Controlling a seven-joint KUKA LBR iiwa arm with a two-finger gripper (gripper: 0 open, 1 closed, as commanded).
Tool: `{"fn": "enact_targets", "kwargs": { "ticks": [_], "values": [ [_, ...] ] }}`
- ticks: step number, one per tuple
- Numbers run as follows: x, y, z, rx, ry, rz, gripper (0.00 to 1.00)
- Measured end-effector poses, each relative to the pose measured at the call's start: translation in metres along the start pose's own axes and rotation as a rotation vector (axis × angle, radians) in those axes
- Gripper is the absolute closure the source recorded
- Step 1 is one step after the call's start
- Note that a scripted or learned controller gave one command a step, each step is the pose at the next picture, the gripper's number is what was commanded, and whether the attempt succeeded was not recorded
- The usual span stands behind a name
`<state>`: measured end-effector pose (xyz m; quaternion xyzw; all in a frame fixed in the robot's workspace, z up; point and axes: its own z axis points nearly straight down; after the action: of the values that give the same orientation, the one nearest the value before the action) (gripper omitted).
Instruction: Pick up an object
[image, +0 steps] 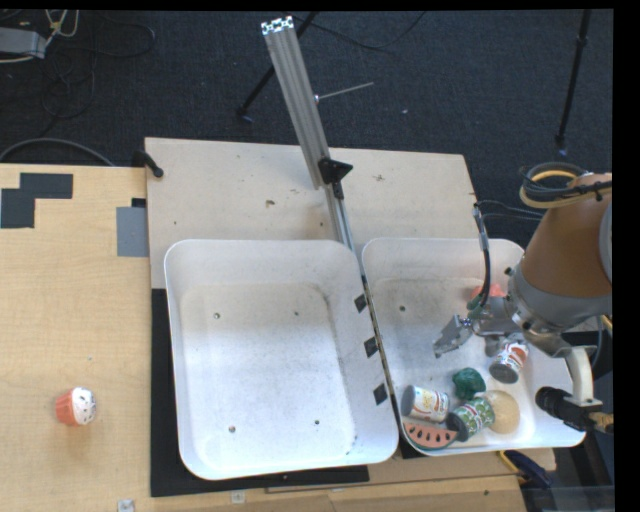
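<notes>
Over the right-hand shallow white plastic bin (430, 262), the grey arm with its orange band (565, 255) reaches in from the right, and its metal two-finger hand (450, 338) hangs low above the bin floor, pointing left. Its fingers stand slightly apart with nothing between them.

Near the front edge of that bin lies a cluster of small toys, close together: a cream jar with a red and yellow label (426, 402) on its side, a watermelon slice with red flesh and green rind (428, 435) at the rim, a dark green lump (467, 381), a green speckled tube (471, 416), a pale tan round piece (504, 410), and a small white and red can (508, 360) just under the wrist. A bit of red (478, 297) shows behind the hand, too hidden to tell what it is.

Beside it sits the left white bin (190, 300). Well apart, on the light wooden counter (60, 300) at left, rests a small red and white ball (76, 406).
</notes>
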<state>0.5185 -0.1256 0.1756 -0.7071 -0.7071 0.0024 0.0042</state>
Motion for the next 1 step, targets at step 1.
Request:
{"fn": "enact_targets", "kwargs": {
  "ticks": [1],
  "values": [
    [0.0005, -0.0041, 0.0641, 0.001, 0.000, 0.001, 0.00]
  ]
}}
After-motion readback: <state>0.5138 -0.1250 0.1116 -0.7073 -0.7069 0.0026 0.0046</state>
